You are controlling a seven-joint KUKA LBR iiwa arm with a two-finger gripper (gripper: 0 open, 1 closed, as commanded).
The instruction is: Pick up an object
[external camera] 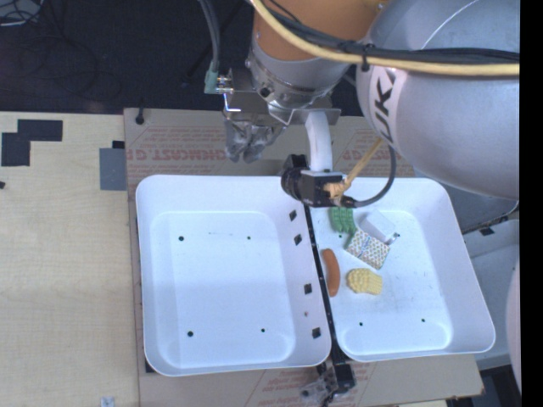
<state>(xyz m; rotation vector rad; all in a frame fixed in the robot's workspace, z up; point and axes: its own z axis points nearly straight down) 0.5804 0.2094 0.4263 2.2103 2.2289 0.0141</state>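
Beside divider (307, 288): hot dog (331, 271).

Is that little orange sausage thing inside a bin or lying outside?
Inside. The orange sausage lies on the floor of the right bin, close to the divider, beside a yellow corn piece.

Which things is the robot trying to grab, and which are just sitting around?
For the job:
gripper
hot dog
corn cob
green toy
patterned packet

Just there:
left bin
right bin
cardboard sheet
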